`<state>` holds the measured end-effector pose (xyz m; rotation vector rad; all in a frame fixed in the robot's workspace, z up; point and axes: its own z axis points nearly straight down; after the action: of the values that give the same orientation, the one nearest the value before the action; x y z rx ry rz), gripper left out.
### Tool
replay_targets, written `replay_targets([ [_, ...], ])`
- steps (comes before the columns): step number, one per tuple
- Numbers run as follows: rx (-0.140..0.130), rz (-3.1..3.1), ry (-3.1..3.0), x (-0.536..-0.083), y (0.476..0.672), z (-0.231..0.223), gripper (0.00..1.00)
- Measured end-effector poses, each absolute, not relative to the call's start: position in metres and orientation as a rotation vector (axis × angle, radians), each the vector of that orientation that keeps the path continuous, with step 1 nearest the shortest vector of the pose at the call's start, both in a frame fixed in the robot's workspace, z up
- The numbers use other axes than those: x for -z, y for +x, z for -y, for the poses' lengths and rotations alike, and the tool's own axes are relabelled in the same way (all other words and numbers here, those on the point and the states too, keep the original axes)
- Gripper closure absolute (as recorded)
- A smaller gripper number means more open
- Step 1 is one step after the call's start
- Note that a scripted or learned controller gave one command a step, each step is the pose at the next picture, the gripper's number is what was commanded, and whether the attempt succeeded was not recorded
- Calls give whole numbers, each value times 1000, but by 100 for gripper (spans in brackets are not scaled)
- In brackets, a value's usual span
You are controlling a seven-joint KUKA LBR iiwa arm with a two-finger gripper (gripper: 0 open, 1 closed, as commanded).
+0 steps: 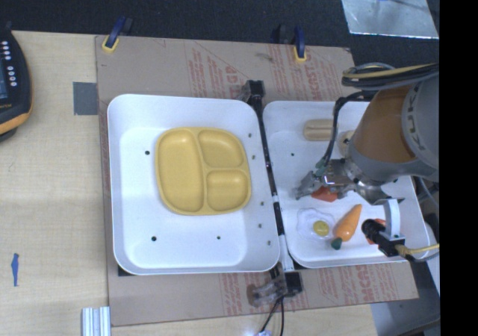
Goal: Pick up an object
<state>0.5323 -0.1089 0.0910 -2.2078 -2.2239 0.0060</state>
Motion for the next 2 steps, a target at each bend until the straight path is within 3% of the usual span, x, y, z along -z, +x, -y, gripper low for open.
replay_targets([
  [1, -5, 2223, -2215, -102, 534, 112, 100],
  [2, -1, 2227, -2216, -94, 556, 125, 100],
])
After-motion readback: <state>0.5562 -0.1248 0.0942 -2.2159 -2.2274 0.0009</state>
